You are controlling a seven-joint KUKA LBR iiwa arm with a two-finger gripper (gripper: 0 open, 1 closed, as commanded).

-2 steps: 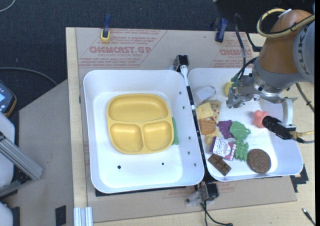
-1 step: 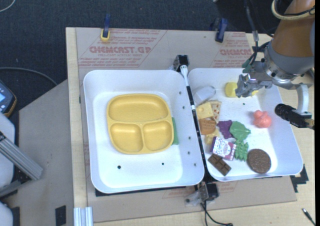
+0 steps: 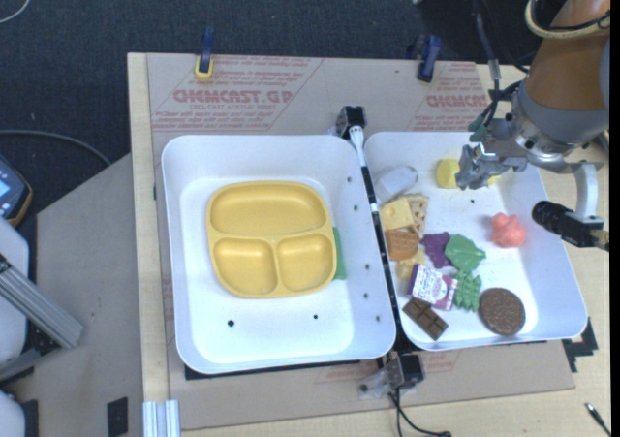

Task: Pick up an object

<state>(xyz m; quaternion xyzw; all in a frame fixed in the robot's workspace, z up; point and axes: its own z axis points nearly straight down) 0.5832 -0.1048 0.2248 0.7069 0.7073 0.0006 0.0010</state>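
My gripper (image 3: pixel 472 176) hangs over the back of the right bin (image 3: pixel 552 275), just right of a small yellow block (image 3: pixel 446 172). Its fingertips are dark and small against the bin floor. Nothing shows between them. Further forward in that bin lie a pink round toy (image 3: pixel 508 230), a green leafy piece (image 3: pixel 465 253), a purple piece (image 3: pixel 436 247), a tan cracker-like piece (image 3: pixel 402 213), a brown round cookie (image 3: pixel 502 310), a chocolate bar piece (image 3: pixel 424 318) and a small printed packet (image 3: pixel 429 285). A grey-white lump (image 3: pixel 395 179) rests near the bin's left wall.
The left bin (image 3: pixel 184 232) holds a yellow divided plate (image 3: pixel 270 237) with three compartments and a green strip (image 3: pixel 338 253) at its right edge. A black part of the arm (image 3: pixel 562 222) juts over the right bin's right rim. Clamps sit on the board's back edge.
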